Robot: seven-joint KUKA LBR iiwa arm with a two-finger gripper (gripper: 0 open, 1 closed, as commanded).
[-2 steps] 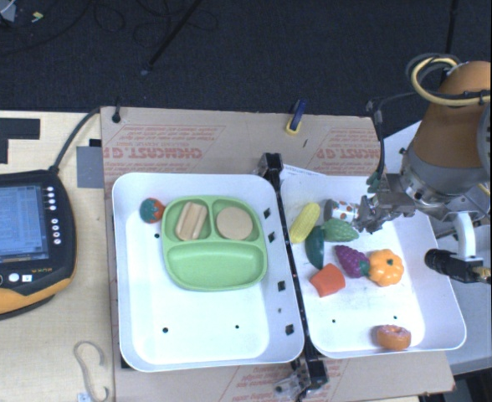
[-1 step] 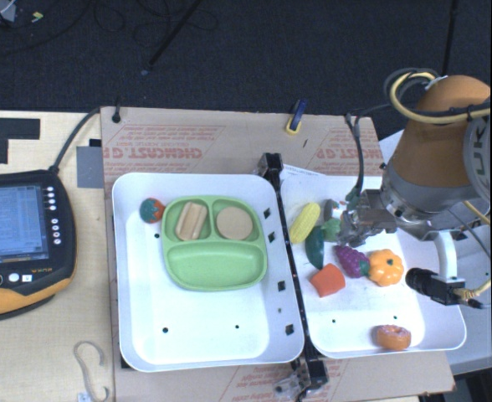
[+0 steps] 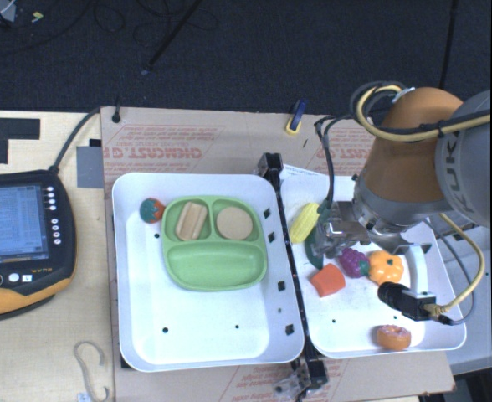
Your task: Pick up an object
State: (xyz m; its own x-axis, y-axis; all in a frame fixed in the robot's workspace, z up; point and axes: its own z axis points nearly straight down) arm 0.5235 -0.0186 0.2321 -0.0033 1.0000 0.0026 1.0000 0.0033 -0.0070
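My gripper [image 3: 333, 234] hangs low over the middle of the right bin [image 3: 346, 342], under the orange-banded wrist. Just left of it lie a yellow corn cob [image 3: 303, 222] and a dark green piece [image 3: 315, 250]. Below and to the right of it sit a purple piece [image 3: 354, 263], an orange fruit [image 3: 386, 267] and a red block [image 3: 328, 280]. A brown doughnut-like piece [image 3: 392, 337] rests near the bin's front right corner. I see nothing between the gripper's tips.
In the left bin [image 3: 146, 325] a green divided plate [image 3: 215, 266] carries two tan food pieces, with a small red and teal ball [image 3: 151, 210] beside it. A tablet [image 3: 16, 233] lies on the bench at far left.
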